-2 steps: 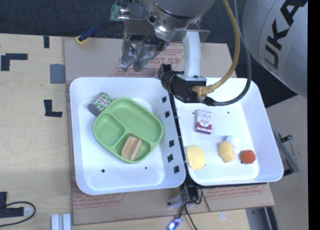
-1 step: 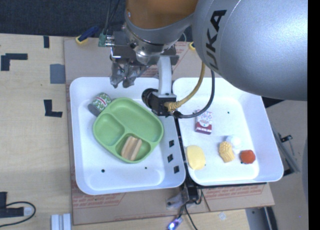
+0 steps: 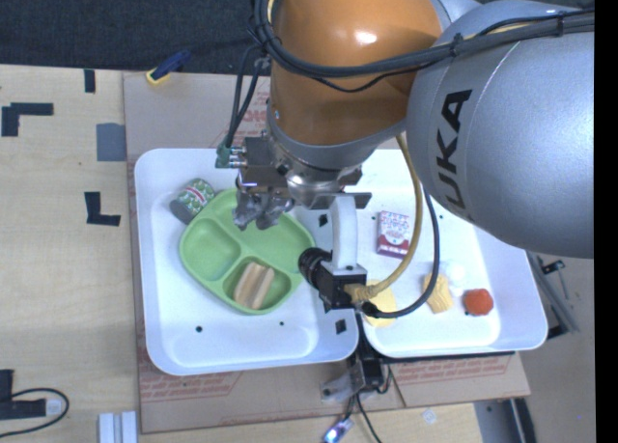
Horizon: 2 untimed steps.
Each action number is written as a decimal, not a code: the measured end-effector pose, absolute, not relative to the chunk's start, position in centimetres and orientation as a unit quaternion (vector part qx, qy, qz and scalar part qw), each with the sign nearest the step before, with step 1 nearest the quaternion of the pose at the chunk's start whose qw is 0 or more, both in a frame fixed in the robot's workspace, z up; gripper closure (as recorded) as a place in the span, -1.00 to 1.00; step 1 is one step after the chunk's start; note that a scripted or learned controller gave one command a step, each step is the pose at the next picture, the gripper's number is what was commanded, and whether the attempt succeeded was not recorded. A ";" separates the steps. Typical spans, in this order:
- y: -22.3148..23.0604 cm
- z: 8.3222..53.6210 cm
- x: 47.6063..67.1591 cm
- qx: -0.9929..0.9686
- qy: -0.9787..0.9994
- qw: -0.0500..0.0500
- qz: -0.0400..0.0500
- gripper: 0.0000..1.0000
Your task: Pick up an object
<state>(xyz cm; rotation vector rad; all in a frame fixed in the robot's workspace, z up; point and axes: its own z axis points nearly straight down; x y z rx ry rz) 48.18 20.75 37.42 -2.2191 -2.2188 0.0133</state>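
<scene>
My gripper hangs low over the far edge of a green divided plate in the left bin. The arm's orange band and grey wrist hide much of what lies behind it. A tan bun-shaped piece lies in the plate's near compartment, well short of the gripper. Just left of the gripper, a small grey and green packet rests against the plate's far left rim. I see nothing held.
The right bin holds a small red and white box, a yellow piece, a red round piece and a small white item. A black cable unit on the arm hangs over the divide between the bins.
</scene>
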 end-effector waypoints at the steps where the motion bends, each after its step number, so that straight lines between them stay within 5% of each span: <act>1: 18.3 49.5 48.4 -0.707 -0.707 -0.003 -0.006 1.00; 2: 15.3 41.6 48.3 -0.708 -0.706 0.002 0.005 1.00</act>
